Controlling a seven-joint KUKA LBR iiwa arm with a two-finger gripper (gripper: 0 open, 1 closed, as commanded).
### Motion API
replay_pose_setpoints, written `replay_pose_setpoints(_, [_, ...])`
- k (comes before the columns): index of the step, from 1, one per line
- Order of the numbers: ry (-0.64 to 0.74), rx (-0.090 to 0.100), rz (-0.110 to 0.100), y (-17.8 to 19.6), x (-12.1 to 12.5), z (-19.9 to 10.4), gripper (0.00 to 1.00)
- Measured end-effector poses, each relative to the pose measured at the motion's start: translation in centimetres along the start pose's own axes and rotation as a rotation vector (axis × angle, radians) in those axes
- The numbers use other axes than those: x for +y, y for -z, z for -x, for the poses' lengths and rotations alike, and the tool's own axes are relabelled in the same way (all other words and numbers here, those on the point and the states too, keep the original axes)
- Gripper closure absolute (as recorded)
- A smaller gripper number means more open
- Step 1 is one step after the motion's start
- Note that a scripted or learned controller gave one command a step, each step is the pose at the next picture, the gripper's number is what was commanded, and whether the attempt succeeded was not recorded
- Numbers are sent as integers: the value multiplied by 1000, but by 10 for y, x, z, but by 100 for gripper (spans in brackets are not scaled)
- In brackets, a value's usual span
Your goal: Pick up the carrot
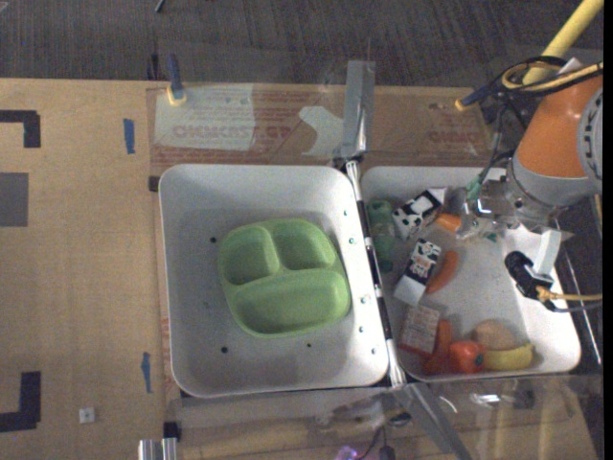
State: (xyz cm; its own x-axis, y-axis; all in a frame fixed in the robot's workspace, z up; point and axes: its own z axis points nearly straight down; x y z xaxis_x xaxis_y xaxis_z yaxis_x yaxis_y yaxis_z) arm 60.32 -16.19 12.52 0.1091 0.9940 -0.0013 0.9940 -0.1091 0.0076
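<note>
The carrot [444, 270] is a short orange-red piece lying at a slant in the right bin [498, 286], touching the right side of a small black-and-white carton [420, 268]. My gripper [475, 217] hangs over the bin's upper middle, above and to the right of the carrot and apart from it. A smaller orange piece [447, 223] lies just left of the gripper. The grey wrist and orange band [563, 132] rise behind it on the right.
The left bin [192, 218] holds a green divided plate [284, 278]. In the right bin are a green item [381, 222], a black-and-white box [417, 213], a red-white packet [420, 328], a tomato [465, 356], a banana [508, 357] and a tan round item [495, 333].
</note>
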Motion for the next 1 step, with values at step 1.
replay_pose_setpoints(1, [200,2,-5,-38,11,2,100])
